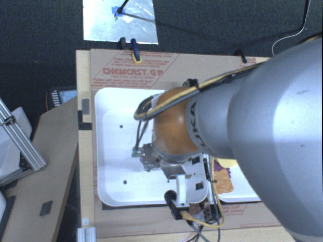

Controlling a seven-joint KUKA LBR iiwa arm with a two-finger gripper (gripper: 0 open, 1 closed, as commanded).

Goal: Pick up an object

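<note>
A small flat thing in purple and orange [222, 178] is lying just to the right of the shallow white plastic bin on the left [113, 135]. It is peeking out from under the arm, and a bit of yellow is showing beside it. I cannot tell what it is.

A brown cardboard sheet with red letters [132, 70] is lying under the left bin and sticking out behind it. A blue clamp with a yellow tip [135, 50] is biting the cardboard's far edge, behind the left bin. Farther behind the left bin, a shiny silver square sheet [119, 13] is lying on the dark floor. To the left of the left bin, a tan table top [50, 155] is sitting, with a silver metal rail [21, 140] leaning across it.

The big grey robot arm with an orange band [174, 122] is reaching in from the right and bending down over the left bin. Its grey metal gripper [146, 159] is hanging low over the middle of the left bin. I cannot tell whether the gripper is spread apart or pressed together, or whether anything is in it.

The left bin's white floor is showing two small dark dots. The second white bin [246, 189] is sitting right beside the left bin, on its right, and the purple and orange thing is lying inside it.
</note>
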